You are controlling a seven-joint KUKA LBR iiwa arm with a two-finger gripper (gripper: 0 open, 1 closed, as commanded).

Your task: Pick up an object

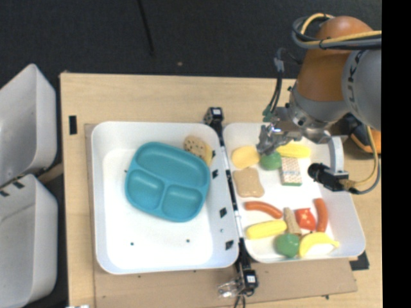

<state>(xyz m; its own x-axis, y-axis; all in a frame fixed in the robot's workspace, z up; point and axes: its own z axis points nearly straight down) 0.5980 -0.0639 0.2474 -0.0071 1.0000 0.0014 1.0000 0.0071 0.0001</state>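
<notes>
Camera view, from above at a slant. Landmark: the divider (226, 178) where the two white bins meet.

Left of the divider, the left bin (109, 236) carries a blue sectioned plate (168, 181) and a cookie (198, 147) tucked against the plate's far edge, close to the divider.

Right of the divider, the right bin (350, 230) holds the toy food. Just beside the divider: a yellow round piece (244, 156), then a bread slice (248, 183) nearer the camera, then a red sausage (262, 207) and a yellow banana-like piece (266, 229). Further from the divider: a green piece (271, 161), a corn cob (295, 150), a patterned wafer (291, 171), a red pepper (307, 219), a red chili (321, 212), a green round fruit (288, 244), a lemon-yellow piece (316, 243).

The arm comes in from the right; the gripper (268, 140) sits low over the far end of the right bin, directly above the green piece, between the yellow round piece and the corn cob. Whether the pincer is open or closed I cannot tell; its tips are lost in metal glare and clutter.

Judgement: the step in hand is the descent onto a target, most likely the green piece. It is crowded on both sides, so a clean grasp calls for the pincer centred over it and aligned so it drops into free gaps, not onto the neighbours. Lift straight up; a skewed approach risks nudging the corn cob or catching two items.
</notes>
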